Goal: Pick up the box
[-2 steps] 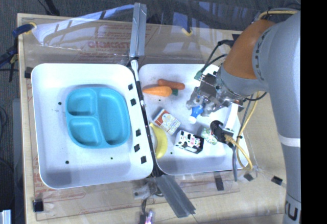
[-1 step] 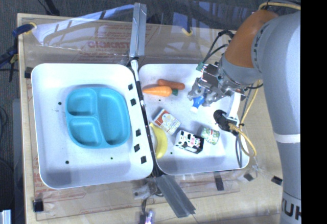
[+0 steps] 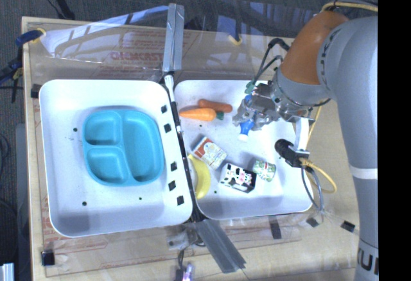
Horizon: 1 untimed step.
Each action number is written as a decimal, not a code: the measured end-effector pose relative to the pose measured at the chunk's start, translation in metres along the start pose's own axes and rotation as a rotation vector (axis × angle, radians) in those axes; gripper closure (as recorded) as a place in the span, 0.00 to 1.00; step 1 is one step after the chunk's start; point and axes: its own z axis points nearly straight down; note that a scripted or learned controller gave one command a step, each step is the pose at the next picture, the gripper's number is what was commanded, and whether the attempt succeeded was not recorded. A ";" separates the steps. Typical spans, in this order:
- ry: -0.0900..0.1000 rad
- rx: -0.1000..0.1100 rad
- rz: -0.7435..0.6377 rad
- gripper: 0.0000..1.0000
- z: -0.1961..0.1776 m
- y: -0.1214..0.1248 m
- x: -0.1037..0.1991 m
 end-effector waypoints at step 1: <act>0.000 0.000 0.087 1.00 0.001 -0.018 -0.009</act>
